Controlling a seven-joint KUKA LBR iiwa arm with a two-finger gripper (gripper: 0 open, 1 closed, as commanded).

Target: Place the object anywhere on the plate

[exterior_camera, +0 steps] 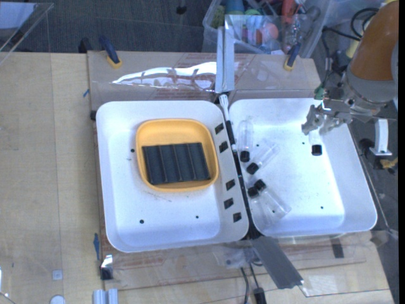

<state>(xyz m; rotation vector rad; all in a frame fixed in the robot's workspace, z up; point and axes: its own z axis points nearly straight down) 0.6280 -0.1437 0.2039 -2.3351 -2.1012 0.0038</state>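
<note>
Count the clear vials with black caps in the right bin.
3. One vial lies near the divider at the bin's upper left, another just below it, the third lowest. Their clear bodies are faint; more may be missed.

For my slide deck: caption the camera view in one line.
Gripper poised over the right bin holding clear vials, while the yellow plate carries a dark ribbed block in the left bin.

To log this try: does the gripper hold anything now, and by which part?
It cannot be told. The gripper hangs over the right bin, and nothing shows below it. The clear vials lie apart.
</note>
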